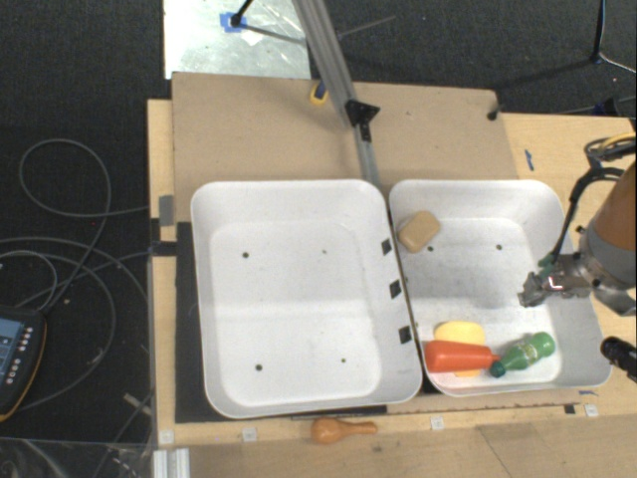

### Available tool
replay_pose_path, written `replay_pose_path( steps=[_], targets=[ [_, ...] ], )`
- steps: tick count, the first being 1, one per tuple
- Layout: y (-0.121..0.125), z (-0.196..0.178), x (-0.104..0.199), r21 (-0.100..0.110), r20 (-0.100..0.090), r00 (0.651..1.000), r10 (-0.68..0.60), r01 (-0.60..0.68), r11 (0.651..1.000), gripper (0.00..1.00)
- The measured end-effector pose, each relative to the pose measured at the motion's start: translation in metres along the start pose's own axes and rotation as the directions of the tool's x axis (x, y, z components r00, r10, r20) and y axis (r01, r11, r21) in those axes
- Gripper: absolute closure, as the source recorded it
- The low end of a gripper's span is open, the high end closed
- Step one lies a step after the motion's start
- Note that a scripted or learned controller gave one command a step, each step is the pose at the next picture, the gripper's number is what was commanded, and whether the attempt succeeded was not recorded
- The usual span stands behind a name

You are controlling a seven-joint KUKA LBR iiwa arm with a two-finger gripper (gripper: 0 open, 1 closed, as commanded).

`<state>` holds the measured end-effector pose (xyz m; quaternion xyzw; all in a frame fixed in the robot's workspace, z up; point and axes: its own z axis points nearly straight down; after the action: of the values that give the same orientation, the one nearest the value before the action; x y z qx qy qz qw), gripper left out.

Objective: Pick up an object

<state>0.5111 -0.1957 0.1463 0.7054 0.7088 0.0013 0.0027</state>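
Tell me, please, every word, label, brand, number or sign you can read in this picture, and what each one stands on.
None can be read.
Handheld device at the left edge: its lit screen carries marks, too small and blurred to read.
Green bottle in the right bin: no legible label.
Blue tape on the floor panel and the small blue mark on the bench: no writing to make out.

Both bins are white, the left bin [289,297] and the right bin [478,257], each speckled with small dark dots on the floor. In the right bin lie a tan block [418,230], a yellow piece [462,333], an orange carrot [458,357] and a green bottle [522,354] with a white band. The counter [428,132] is light brown cardboard. An orange-brown pear-shaped object [342,428] rests on its front edge. The arm [612,227] shows an orange band, and the claw [542,287] is grey metal
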Motion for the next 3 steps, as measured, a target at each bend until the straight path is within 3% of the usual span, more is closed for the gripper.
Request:
replay_pose_path(
  steps=[2,3],
  targets=[
    [0.009,-0.089,-0.006,-0.001,0.001,1.000,-0.001,0.001,1.000,1.00],
    [0.030,-0.078,0.043,0.003,-0.003,1.000,-0.006,0.006,1.000,1.00]
  ],
)
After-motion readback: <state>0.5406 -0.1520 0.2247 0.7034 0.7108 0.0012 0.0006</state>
